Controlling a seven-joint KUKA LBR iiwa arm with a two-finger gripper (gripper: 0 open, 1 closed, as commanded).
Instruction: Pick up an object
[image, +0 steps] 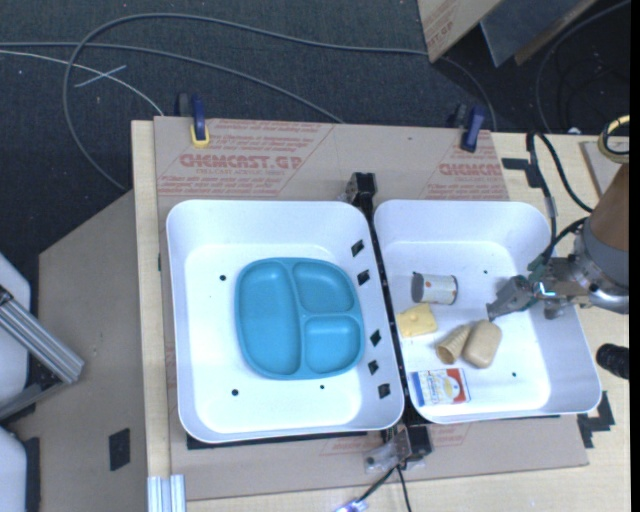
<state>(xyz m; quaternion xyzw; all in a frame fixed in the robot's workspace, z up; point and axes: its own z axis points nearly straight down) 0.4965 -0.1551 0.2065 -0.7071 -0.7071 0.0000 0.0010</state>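
Lying near claw (505, 303), seemingly untouched: bread roll (482, 343).

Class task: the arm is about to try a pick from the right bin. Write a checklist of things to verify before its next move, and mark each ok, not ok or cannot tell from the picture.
1. Gripper is over the right white bin: ok.
2. Nothing is already between its fingers: ok.
3. Nearest target, the tan rounded block, lies apart from the bin wall: ok.
4. That block has free space around it: not ok, the tan cone touches it.
5. Small grey cylinder with a red end lies apart from the yellow wedge: ok.
6. Gripper height above the bin floor: cannot tell.
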